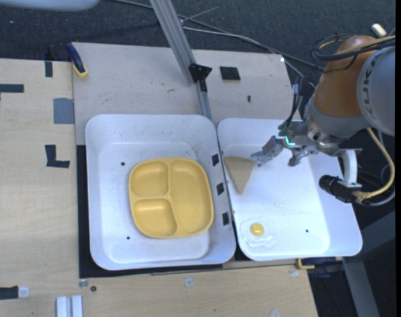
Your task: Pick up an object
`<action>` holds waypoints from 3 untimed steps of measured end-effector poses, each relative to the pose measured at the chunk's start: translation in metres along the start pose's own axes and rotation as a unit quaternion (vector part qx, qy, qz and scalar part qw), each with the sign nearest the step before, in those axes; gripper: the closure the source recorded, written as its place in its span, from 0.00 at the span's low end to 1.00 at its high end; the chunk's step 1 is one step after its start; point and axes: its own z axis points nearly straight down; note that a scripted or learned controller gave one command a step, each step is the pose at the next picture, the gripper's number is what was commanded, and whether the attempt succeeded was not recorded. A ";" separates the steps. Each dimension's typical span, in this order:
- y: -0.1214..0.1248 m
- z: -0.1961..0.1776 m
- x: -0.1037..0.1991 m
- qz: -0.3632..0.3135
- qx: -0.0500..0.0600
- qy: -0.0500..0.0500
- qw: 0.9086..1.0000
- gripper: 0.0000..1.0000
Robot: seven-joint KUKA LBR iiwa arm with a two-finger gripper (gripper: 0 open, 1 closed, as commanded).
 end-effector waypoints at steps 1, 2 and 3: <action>0.001 -0.001 0.000 0.000 -0.001 0.000 1.000 0.00; 0.003 0.062 0.007 0.000 0.001 0.000 1.000 0.00; 0.004 0.106 0.006 0.001 -0.004 -0.002 1.000 0.00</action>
